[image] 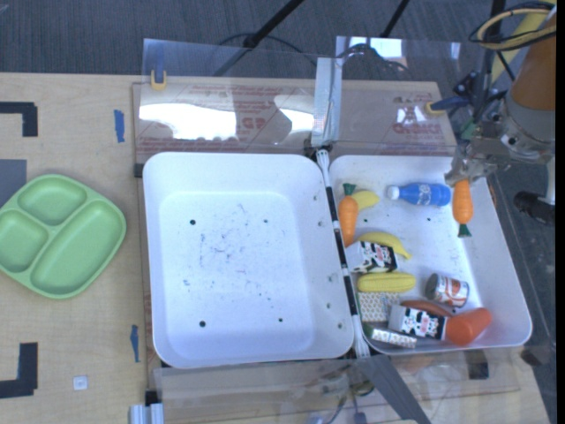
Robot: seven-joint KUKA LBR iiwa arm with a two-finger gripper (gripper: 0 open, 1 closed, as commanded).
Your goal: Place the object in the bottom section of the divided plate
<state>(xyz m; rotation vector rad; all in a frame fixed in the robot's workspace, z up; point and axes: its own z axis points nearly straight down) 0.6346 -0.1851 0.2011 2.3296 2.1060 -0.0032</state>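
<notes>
Blue bottle beside banana in right bin.

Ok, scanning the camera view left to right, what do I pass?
Green divided plate → left bin → carrot by the divider → blue-and-white bottle → carrot at the end effector.

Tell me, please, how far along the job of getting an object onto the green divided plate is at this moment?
Early stage. The gripper is over the right bin with a toy carrot hanging at its tip, seemingly lifted. Nothing lies in the green divided plate on the bench's left. Left to do: carry the carrot across the left bin and set it in the plate's bottom section.
</notes>
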